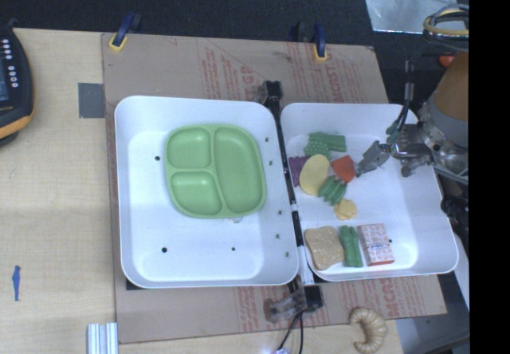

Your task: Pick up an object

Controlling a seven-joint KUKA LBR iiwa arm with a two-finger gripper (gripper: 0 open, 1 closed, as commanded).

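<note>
My gripper [388,163] hangs over the right bin [414,217], in its upper right part, with its fingers spread open and nothing between them. Just left of its nearer finger lies a red-orange piece [343,167], beside a yellow oval piece [314,174] and a purple piece [296,170]. A ridged green piece [327,141] lies above them. A green chunk [332,189] and a small yellow lump [346,209] lie below. Along the bin's front lie a tan bread slice [323,247], a green stick [350,245] and a red-and-white packet [375,244].
The left bin [143,249] holds a green divided plate [215,171]. A tan curled object [368,327] lies on the cardboard in front of the right bin. Clamps hold the cardboard at the back edge. A pendant sits at the far left.
</note>
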